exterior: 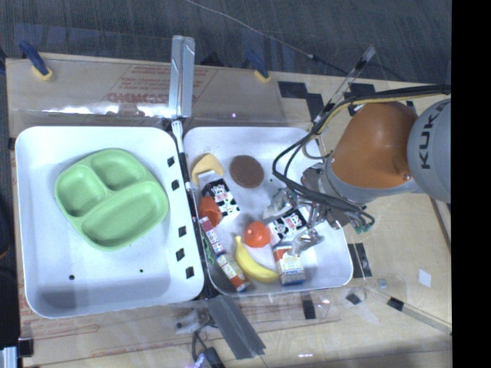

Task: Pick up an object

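My gripper (293,222) is low in the right bin (230,138), near its right side, under the orange wrist band. Its fingers stand apart, one on each side of a small black-and-white cow-print carton (291,223). The carton still looks to be lying on the bin floor. Just left of it are a red-orange ball (258,234) and a banana (257,265). In front of the gripper, a small blue-and-white box (292,268) sits by the bin's near wall.
The right bin also holds a brown disc (247,171), a yellow piece (205,165), a second cow-print carton (222,198), a red item (209,211) and a small red bottle (229,271). A green divided plate (111,198) lies in the left bin (46,282).
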Tool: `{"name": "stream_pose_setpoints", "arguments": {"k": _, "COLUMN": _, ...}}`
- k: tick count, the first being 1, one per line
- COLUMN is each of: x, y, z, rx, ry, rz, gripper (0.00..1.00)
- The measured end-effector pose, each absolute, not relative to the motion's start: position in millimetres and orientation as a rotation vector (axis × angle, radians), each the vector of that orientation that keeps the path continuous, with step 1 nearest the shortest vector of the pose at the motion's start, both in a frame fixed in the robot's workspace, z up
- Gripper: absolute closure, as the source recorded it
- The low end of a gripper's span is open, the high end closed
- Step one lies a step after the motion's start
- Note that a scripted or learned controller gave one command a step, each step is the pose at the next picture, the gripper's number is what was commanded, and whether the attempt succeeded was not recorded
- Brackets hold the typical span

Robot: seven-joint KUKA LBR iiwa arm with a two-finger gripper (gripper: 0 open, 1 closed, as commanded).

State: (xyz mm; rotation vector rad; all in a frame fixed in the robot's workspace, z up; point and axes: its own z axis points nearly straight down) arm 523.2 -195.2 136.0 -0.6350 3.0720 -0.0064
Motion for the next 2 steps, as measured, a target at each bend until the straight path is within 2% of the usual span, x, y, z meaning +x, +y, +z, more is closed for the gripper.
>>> {"name": "stream_pose_setpoints", "arguments": {"k": 1, "x": 540.0, "y": -192.5, "z": 97.4, "rx": -0.526, "ry": 3.094, "rz": -0.003, "gripper": 0.0}}
{"name": "stream_pose_setpoints", "arguments": {"k": 2, "x": 509.5, "y": -186.1, "z": 98.9, "rx": -0.516, "ry": 3.082, "rz": -0.013, "gripper": 0.0}}
